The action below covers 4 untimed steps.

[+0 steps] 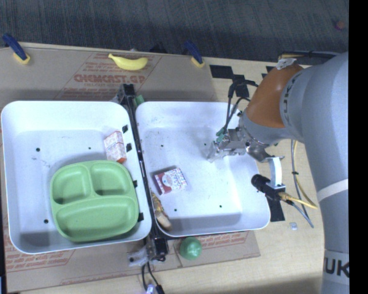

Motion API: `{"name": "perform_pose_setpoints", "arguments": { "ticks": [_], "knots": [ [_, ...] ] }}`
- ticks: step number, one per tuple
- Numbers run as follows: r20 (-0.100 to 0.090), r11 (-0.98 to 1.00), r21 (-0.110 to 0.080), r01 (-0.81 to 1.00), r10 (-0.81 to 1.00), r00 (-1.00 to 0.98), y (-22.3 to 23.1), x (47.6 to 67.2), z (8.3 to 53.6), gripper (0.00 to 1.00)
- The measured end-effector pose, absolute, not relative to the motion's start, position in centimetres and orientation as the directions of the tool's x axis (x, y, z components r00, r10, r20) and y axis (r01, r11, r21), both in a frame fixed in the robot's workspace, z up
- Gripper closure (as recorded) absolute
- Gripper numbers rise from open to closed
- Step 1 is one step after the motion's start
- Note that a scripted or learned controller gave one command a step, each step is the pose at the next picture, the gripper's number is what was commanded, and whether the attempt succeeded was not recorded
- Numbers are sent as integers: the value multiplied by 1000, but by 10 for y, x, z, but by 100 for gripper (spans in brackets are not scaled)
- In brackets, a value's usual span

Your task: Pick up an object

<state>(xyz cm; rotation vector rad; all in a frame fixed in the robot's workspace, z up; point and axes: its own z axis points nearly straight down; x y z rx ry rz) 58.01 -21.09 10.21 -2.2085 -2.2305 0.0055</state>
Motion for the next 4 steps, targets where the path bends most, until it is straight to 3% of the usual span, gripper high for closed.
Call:
{"name": "perform_pose_setpoints", "arguments": {
  "ticks": [1, 2, 3, 4],
  "knots": [
    [0, 8, -3, 1000, 1000, -8, -167, 634, 92, 100],
    [0, 3, 0, 1000, 1000, -3, -157, 562, 196, 100],
    [1, 4, -3, 1000, 1000, -4, -156, 561, 195, 0],
    [0, 5, -2, 1000, 1000, -5, -186, 612, 170, 0]
  ]
}}
